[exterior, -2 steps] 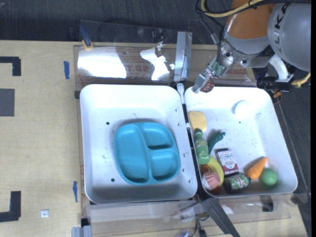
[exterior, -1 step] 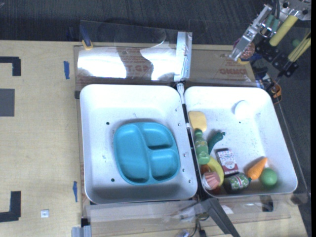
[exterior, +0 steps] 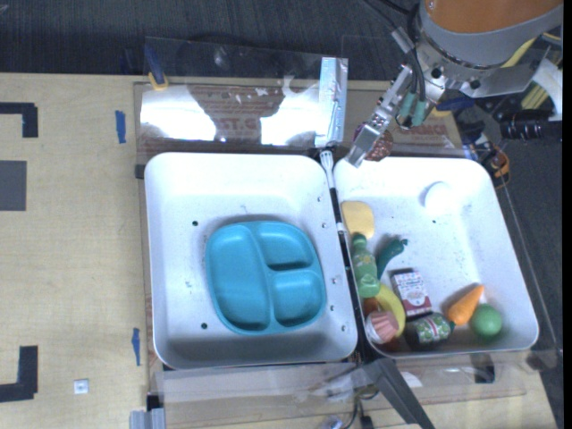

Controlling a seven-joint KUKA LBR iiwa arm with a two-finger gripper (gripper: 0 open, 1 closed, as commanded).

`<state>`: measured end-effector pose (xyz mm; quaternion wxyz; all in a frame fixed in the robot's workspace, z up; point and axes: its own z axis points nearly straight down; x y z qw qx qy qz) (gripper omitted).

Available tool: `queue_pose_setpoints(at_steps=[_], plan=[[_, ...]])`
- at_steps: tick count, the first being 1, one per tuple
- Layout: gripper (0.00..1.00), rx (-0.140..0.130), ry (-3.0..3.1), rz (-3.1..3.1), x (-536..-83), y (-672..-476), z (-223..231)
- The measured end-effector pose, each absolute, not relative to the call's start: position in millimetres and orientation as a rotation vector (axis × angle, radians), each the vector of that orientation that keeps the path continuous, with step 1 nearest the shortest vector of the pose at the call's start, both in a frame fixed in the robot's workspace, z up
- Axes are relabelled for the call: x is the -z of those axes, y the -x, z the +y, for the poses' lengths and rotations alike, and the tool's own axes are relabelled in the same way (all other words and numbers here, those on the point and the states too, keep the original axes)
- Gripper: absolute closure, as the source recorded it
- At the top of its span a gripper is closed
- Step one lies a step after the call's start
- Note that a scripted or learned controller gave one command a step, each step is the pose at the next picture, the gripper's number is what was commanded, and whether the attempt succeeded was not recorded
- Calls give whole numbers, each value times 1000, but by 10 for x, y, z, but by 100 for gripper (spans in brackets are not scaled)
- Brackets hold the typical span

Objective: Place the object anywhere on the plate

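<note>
Arm (exterior: 483,16): cut off by the top edge; only its lower part is visible.
Fingers: too blurred and small to tell their spacing.
Toy pile (exterior: 393,293) along the right bin's (exterior: 465,231) left wall and front edge: items overlap, several partly hidden; labels illegible.
Tabletop (exterior: 63,239): cut off left and bottom.

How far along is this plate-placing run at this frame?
Nothing looks done yet: the blue plate in the left bin carries no object. The hand sits above the right bin's far edge, with nothing visibly in it. Still left: picking one toy, such as the carrot, and setting it on the plate.
</note>
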<state>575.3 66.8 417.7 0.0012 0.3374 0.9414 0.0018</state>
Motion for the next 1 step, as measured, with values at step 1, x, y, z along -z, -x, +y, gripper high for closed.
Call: queue_pose_setpoints(at_steps=[1], plan=[[100, 2, -1024, 2973, -3080, -5797, 658]])
